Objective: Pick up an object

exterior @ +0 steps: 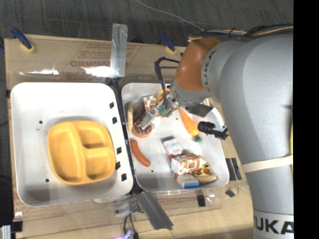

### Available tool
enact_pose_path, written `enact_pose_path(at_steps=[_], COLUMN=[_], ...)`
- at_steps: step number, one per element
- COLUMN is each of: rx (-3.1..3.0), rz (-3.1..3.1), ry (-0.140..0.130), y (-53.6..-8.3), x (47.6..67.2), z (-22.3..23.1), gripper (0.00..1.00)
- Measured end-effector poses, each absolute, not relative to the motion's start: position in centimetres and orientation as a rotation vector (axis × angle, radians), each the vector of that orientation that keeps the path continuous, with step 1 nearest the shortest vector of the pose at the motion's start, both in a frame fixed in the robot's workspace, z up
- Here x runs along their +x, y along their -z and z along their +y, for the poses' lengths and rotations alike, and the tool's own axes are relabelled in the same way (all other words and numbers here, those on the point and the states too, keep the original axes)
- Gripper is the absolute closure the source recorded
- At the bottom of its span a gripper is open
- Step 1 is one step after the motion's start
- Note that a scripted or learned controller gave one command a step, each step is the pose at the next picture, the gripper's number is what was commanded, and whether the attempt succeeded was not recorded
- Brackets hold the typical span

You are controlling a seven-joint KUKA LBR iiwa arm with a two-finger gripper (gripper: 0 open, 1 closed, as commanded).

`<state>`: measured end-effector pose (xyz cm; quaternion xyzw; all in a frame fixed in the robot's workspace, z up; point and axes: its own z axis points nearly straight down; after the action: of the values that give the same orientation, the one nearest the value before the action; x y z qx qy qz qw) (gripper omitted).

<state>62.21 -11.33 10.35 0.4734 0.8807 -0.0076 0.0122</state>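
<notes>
**Listener:** Where is your claw?

**Me:** My claw [149, 116] is down in the right bin [219, 121], toward that bin's ten o'clock corner. My grey arm [249, 108] reaches in from three o'clock, its orange band [192, 71] just above the wrist. I cannot tell how the claw stands; it is dark and blends with what lies under it.

**Listener:** What lies there?

**Me:** A small round brown piece with a pinkish rim [142, 129], directly under the claw. Whether I am touching it, I cannot tell. A small printed carton [149, 103] sits just at twelve o'clock of the claw.

**Listener:** What else is in that bin?

**Me:** An orange carrot-shaped piece [188, 122] at three o'clock of the claw. A red-orange sausage-shaped piece [140, 153] at six o'clock, near the bin's left wall. A small printed box [172, 146] at the bin's middle, and at five o'clock a cluster of snack packets [192, 169].

**Listener:** And the other bin?

**Me:** The left bin [30, 103] holds a yellow divided tray [80, 151], lying flat near its centre. Both bins sit side by side on the tabletop [60, 51].
</notes>
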Motion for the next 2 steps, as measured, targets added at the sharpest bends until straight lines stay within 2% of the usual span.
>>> enact_pose_path(at_steps=[1,2], rx=[1.715,1.701], rz=[2.628,2.641], ry=[0.010,0.006], y=[-9.28,-10.12], x=[65.55,65.67], z=[-10.97,-10.48], gripper=[0.00,1.00])
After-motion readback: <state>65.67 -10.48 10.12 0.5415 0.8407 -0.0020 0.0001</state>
